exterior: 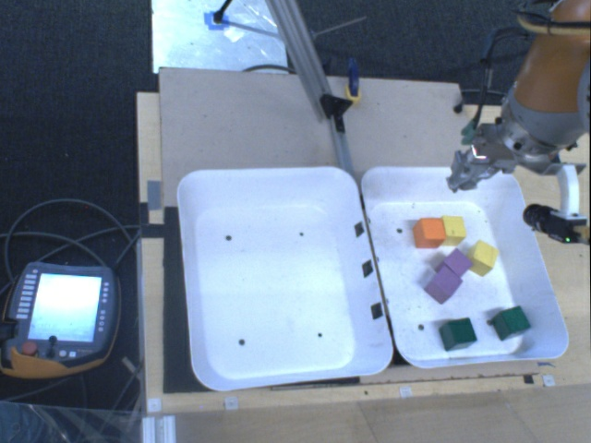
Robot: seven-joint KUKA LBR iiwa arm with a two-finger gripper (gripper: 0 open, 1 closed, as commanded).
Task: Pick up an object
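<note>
Right bin point(545, 335), near edge: two green cubes, one at 6 o'clock point(457, 333), one at 5 o'clock point(510, 322), apart from each other. Bin ctr: two purple cubes point(450, 275) touching, stacked diagonally; yellow cube point(482, 257) touches upper purple at its 3 o'clock. Farther, approx. 11 o'clock of ctr: orange cube point(428, 233) w/ second yellow cube point(453, 229) touching its right side. Gripper point(464, 175) hovers over bin's far rim at 12 o'clock, above the cubes, nothing between fingers; finger spread: cannot tell. Left bin point(199, 247) sits beside right bin. Pendant point(60, 317) lies at 9 o'clock, off bench.
</note>
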